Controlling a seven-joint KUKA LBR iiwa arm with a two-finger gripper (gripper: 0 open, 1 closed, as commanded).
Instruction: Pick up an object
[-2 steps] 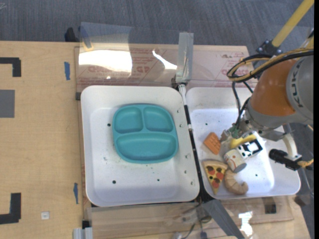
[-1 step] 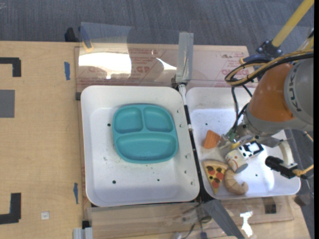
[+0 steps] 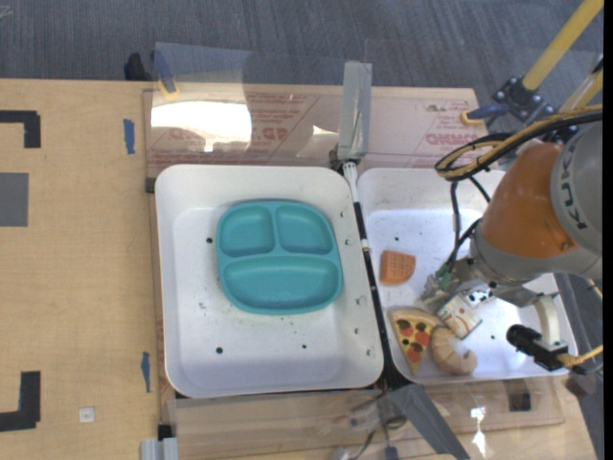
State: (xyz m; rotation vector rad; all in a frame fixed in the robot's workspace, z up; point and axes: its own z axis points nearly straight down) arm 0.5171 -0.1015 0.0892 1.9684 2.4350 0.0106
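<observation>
While two-finger gripper (image 3: 458, 307) hangs, state unclear | shallow white right bin (image 3: 407, 220) beneath | grey carpet floor (image 3: 287, 17) beyond

2 bins (image 3: 182, 257), 1 teal plate (image 3: 279, 257), 3 toy foods (image 3: 397, 267)

Left bin (image 3: 182, 286): teal plate (image 3: 279, 256) at centre | Right bin (image 3: 402, 214): orange piece (image 3: 397, 266) just right of the divider; pizza slice (image 3: 413, 336) and tan toy (image 3: 450, 350) below it | Gripper (image 3: 462, 307): lowered just above the tan toy
</observation>
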